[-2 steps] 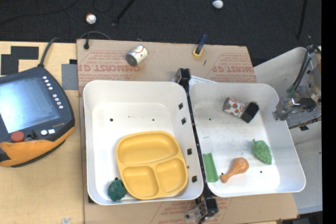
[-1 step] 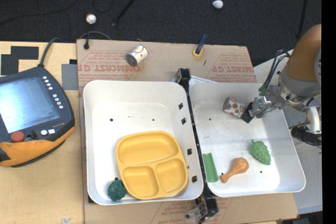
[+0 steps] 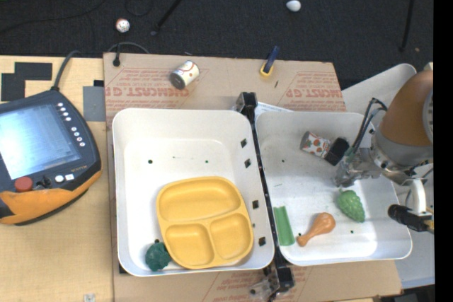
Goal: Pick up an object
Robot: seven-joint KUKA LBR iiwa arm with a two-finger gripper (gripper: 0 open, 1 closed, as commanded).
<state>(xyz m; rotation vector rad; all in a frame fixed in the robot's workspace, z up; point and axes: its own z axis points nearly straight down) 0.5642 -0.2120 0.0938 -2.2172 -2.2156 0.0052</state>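
Observation:
The right bin (image 3: 386,245) holds a bumpy green toy (image 3: 352,206), an orange drumstick-shaped toy (image 3: 316,228), a flat green bar (image 3: 283,225) and a small red-and-white spotted can (image 3: 314,143) lying on its side. My gripper (image 3: 347,177) reaches in from the right and hangs low just above and slightly behind the bumpy green toy, to the right of the can. Nothing shows in its grasp. In the left bin (image 3: 134,152) lies a yellow divided plate (image 3: 205,221), with a dark green leafy toy (image 3: 157,256) at its lower left corner.
A centre wall (image 3: 256,173) divides the two bins. A teach pendant (image 3: 42,152) lies on the bench at left. Behind the bins, on cardboard, rest a small white can (image 3: 184,74) and a blue-and-yellow tool (image 3: 269,62). My arm (image 3: 407,124) covers the right bin's far right side.

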